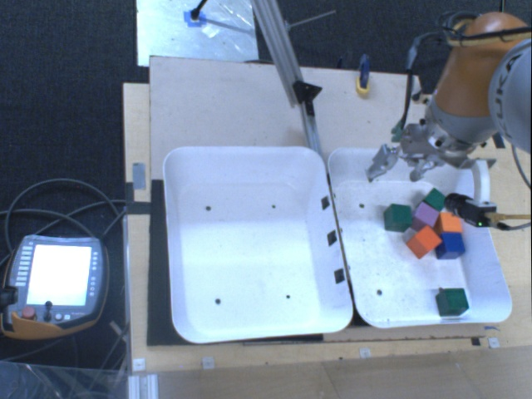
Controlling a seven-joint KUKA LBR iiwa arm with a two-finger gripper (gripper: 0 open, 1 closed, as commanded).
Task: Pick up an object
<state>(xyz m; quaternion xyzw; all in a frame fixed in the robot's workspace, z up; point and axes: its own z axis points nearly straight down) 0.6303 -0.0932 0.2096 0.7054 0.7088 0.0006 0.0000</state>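
A cluster of blocks lies near the right bin's right wall, one block apart at its near-right corner.

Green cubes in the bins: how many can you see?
3. One green cube at the left of the cluster in the right white bin, one green cube at the cluster's top, and one alone near the front. Others may hide beneath the pile.
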